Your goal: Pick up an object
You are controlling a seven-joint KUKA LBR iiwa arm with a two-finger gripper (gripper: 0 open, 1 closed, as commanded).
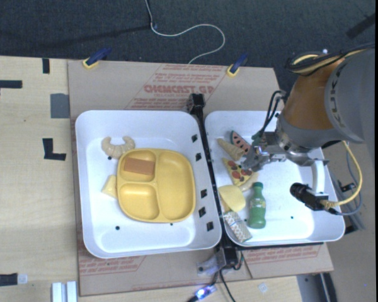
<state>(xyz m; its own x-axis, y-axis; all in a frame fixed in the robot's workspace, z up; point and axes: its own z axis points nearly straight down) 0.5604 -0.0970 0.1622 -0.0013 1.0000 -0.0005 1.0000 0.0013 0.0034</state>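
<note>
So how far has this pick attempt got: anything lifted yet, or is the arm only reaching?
Nothing looks lifted so far. The gripper is down in the right bin, close to the pizza slices; whether it has hold of anything is unclear. The green bottle, yellow wedge and wrapper lie in that bin. The yellow tray and croissant sit in the left bin. Grasping and lifting remain.
</note>
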